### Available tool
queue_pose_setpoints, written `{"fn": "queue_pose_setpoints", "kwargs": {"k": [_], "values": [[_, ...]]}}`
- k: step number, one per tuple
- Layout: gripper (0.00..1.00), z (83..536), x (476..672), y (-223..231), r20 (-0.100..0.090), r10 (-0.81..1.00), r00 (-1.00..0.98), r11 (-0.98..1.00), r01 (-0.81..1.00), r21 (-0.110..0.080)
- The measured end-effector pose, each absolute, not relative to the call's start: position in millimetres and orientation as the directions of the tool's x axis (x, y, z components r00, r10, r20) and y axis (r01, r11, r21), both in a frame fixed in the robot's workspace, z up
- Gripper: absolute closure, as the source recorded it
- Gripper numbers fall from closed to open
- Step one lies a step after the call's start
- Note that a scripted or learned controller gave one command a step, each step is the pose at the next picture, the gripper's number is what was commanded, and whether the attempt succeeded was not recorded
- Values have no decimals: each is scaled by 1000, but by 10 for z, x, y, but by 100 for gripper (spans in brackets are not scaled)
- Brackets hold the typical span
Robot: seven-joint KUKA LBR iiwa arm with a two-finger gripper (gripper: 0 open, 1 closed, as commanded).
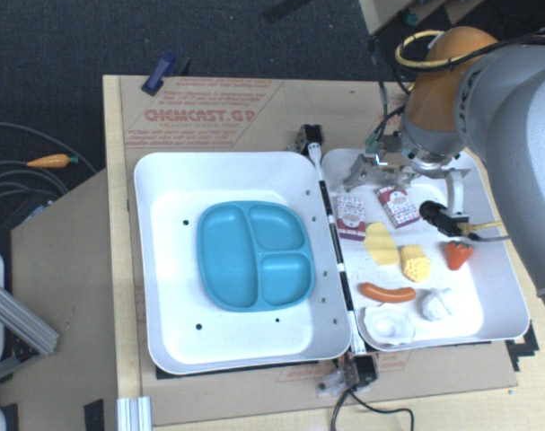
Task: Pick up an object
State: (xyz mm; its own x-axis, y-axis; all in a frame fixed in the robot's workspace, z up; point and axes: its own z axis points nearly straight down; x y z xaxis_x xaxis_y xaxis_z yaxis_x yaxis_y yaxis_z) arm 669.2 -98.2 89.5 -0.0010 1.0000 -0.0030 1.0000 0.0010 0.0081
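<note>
My gripper (385,167) hangs over the back of the right bin (496,305), under the grey arm with its orange band. Just in front of it lie two red-and-white packets (351,215) (399,206). Further forward are a pale yellow wedge (380,242), a small corn cob (416,264), a red strawberry-like piece (458,255) and a sausage (388,292). Two white items (436,306) (387,328) rest near the front rim. Nothing shows in the gripper.
The left bin (164,196) holds a blue divided plate (254,254). A black divider rail (330,232) runs between the bins. The brown bench (209,110) extends behind them, with a blue item (161,74) at its back edge.
</note>
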Motion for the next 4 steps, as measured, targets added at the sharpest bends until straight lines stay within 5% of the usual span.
{"fn": "queue_pose_setpoints", "kwargs": {"k": [4], "values": [[0,896,6692,-933,-5,1000,0,0,1000,9]]}}
